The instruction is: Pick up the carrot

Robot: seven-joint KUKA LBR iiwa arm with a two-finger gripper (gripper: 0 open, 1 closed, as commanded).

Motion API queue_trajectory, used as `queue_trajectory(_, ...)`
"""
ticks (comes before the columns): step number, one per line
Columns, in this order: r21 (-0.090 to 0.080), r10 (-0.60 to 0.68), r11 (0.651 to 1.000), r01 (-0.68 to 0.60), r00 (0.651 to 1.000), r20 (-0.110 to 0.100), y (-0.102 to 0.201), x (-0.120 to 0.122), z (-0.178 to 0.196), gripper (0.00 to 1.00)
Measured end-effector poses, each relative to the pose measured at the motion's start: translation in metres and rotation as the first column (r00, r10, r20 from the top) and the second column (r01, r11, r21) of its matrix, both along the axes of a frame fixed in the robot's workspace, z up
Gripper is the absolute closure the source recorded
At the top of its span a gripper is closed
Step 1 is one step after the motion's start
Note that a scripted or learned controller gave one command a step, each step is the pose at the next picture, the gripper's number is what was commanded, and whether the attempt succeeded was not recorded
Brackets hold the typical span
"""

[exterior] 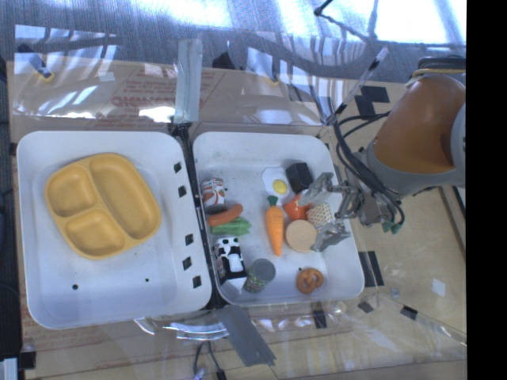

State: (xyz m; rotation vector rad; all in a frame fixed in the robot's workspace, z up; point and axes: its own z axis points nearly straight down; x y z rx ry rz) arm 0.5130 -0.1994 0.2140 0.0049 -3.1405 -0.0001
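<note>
carrot [274, 226] in right bin [238, 142], just left of open tool [324, 210]

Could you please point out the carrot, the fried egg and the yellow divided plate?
carrot [275, 229]: camera view, middle of its orange body.
fried egg [277, 185]: camera view, on the yolk.
yellow divided plate [108, 182]: camera view, ridge between compartments.

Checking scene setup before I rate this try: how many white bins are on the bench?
2. The left bin holds a yellow divided plate; the right bin holds the carrot and other toy food. None looks hidden.
</note>
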Motion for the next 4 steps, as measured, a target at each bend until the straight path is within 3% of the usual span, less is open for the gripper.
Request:
queue_trajectory(1,0.001,0.055,0.998,-0.055,0.998,0.002,0.057,0.006,-0.122,0.0)
queue_trajectory(2,0.0,0.064,0.998,-0.064,0.998,0.003,0.059,0.007,-0.112,1.0)
queue_trajectory(3,-0.002,0.165,0.986,-0.165,0.986,0.012,0.116,0.021,0.002,1.0)
queue_trajectory(4,-0.002,0.569,0.823,-0.569,0.823,0.004,0.104,-0.019,-0.081,1.0)
